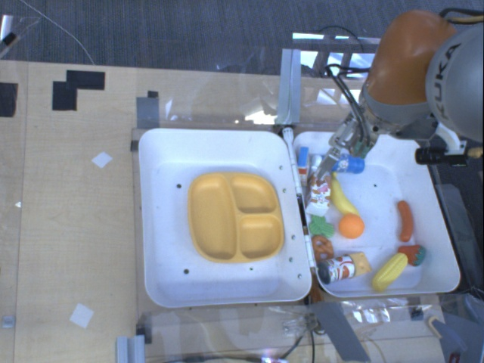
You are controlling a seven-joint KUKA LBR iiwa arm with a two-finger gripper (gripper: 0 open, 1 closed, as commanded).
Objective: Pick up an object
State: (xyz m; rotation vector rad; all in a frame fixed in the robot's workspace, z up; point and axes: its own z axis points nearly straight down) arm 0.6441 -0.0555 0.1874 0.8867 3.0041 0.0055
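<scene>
- The arm [423, 59] reaches in from the right over the right bin [439, 282], its tool [327, 166] low near that bin's left wall
- I cannot tell whether the tool is open or closed, or whether it grips anything; a blue and white item [349, 163] sits just beside it
- Under the tool lies a small red and white packet [320, 196], with a banana [342, 197] touching it on the right
- An orange [351, 226] lies just below the banana, next to a green piece [320, 226]
- Further down: a pretzel-like snack [323, 246], a can [337, 268] on its side and a tan block [359, 263]
- A sausage [406, 221], a yellow corn cob [389, 271] and a strawberry [414, 255] lie toward the right side
- The left bin [162, 203] holds a yellow divided plate [234, 216] in its middle
- Both bins stand on the wooden desk [68, 225]
</scene>
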